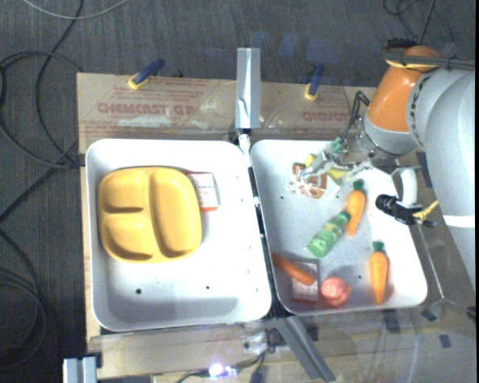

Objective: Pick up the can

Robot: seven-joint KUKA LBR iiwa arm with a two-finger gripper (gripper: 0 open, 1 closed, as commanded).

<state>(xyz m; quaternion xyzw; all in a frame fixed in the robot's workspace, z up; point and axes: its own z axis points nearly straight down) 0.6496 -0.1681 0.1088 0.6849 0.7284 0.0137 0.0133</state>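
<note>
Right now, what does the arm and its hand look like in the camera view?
The arm has a bulky, rounded pale grey shell with an orange band above the wrist. The hand is small, dark and metallic, with thin cables by the wrist.

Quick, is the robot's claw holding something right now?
Gripper: low over the right bin's far end; open or shut cannot be told.
</note>
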